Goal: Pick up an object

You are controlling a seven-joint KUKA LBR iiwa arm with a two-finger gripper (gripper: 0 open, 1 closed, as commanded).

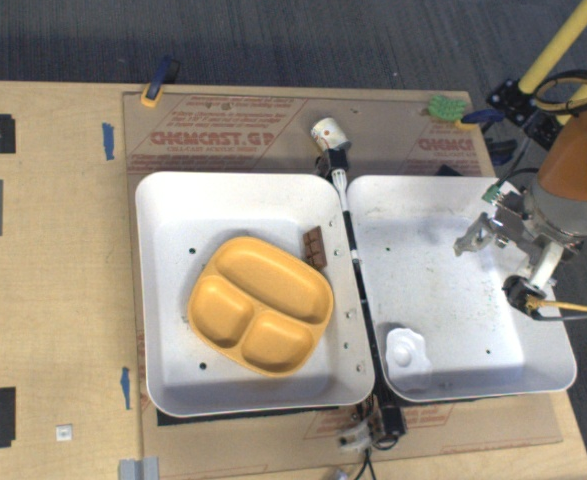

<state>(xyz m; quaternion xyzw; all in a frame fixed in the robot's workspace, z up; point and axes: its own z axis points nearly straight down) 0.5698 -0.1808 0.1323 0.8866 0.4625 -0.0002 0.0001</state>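
Two shallow white bins are seen side by side on the bench. In the left bin (163,268) a yellow divided plate (261,303) with three compartments is lying flat. Its long axis runs from upper left to lower right, the one large compartment lying along its upper right side and the two smaller ones toward the lower left. A small brown block (314,247) is seen just beside the plate's upper right edge, near the wall shared with the right bin (443,268). A small white object (405,349) is resting in the right bin's lower left corner. The gripper (518,253) is placed over the right side of the right bin, well apart from the white object; nothing is seen between its fingers, and whether they are spread or pressed together cannot be told.
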